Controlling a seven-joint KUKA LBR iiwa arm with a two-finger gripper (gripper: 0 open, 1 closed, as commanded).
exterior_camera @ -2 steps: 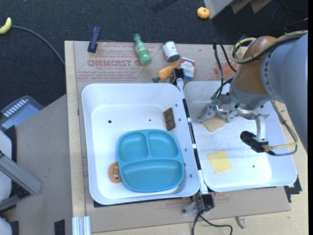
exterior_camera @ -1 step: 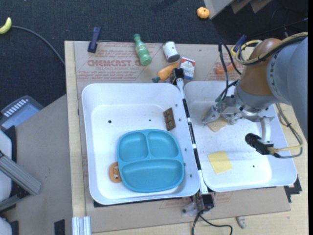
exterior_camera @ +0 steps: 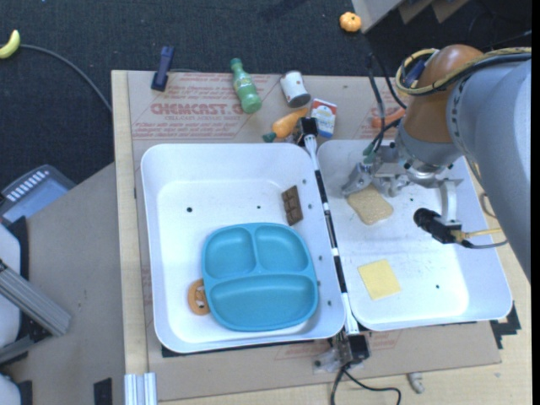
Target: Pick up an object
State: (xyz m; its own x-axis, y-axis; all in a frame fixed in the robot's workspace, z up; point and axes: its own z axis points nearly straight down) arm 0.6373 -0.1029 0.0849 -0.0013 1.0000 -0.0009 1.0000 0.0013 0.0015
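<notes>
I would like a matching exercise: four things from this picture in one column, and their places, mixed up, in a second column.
Things:
1. blue divided plate
2. yellow cheese slice
3. green bottle
4. chocolate bar

Places:
A. on the board behind the bins
B. right bin, near front
C. left bin, front middle
D. left bin, beside the right wall

Pairs: 1-C, 2-B, 3-A, 4-D

Dark carpet (exterior_camera: 76,24) lies all around the brown bench (exterior_camera: 202,108). At 10 o'clock a thin grey cable (exterior_camera: 72,67) curves over the carpet.
</notes>
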